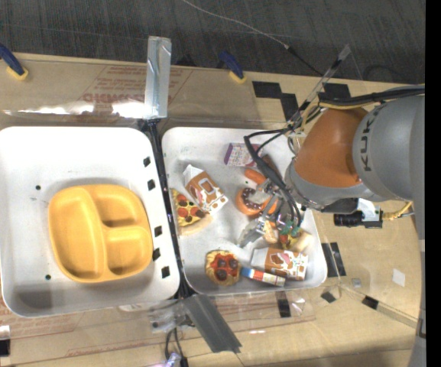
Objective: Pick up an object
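My gripper (268, 222) reaches down into the right bin (176, 147), among a crowded cluster of toys at its right side. Right beside it lie an orange ring-shaped toy (248, 202) and an orange carrot-like piece (254, 177). Just below it rests a brown and white carton (285, 262) with a red and white tube (263, 277) along its edge. Further left are an orange and white box (205, 190), a pizza slice (188, 209) and a small round pizza (222, 266). A purple packet (237, 155) lies near the bin's far wall. Cables hide the gripper's tip.
The left bin (6, 147) holds a yellow divided tray (98, 232). The grey arm with its orange band (329, 155) overhangs the right bin's right side. A black divider strip (161, 197) runs between the bins. Blue clamps (10, 61) sit at the bench's back edge.
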`<state>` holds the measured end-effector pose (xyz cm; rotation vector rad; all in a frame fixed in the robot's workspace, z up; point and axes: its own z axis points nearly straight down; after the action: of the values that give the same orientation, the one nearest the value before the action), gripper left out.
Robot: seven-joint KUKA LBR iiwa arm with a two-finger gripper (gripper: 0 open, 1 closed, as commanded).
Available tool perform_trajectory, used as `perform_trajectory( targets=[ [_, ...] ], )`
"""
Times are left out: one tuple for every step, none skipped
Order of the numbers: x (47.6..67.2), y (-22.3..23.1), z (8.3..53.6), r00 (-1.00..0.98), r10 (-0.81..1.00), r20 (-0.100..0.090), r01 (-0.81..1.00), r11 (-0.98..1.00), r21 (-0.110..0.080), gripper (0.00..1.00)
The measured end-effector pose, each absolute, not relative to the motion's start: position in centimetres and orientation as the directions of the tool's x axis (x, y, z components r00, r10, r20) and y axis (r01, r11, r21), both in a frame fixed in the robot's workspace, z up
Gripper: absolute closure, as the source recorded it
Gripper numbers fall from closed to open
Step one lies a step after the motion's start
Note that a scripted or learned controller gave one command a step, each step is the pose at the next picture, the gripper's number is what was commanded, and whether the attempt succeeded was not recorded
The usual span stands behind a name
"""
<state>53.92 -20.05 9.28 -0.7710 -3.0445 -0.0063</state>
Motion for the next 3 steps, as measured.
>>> perform_trajectory(
  targets=[
    [55.1,-20.2,9.4,-0.886,0.463,-0.005,0.463,0.886,0.002,0.00],
    [54.2,-18.9,9.2,-0.784,0.620,0.001,0.620,0.784,0.001,0.00],
    [56.4,-15.1,9.2,-0.682,0.732,-0.001,0.732,0.682,0.001,0.00]
  ],
)
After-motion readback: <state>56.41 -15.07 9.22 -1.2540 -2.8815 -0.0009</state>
